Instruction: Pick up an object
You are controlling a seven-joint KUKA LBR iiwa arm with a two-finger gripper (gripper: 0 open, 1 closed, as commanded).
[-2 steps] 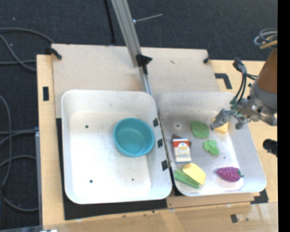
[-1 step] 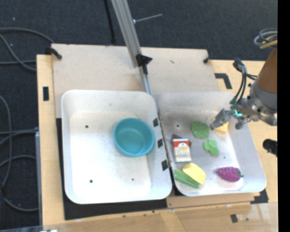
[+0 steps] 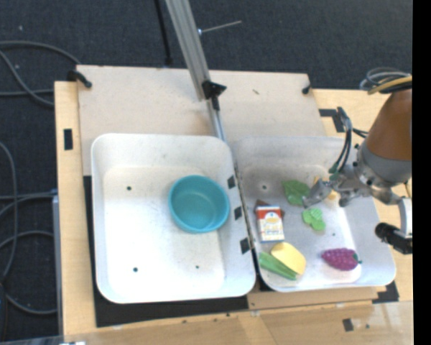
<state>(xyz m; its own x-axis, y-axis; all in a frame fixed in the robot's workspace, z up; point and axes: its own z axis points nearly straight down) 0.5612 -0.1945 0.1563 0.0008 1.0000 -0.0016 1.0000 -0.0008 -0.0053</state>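
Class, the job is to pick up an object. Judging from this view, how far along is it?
Done: the gripper has reached the right bin, low between two green pieces. In hand: nothing visibly lifted; whether it grips anything cannot be told. Left: grasping and lifting. The small carton, corn and purple grapes lie on the bin floor.
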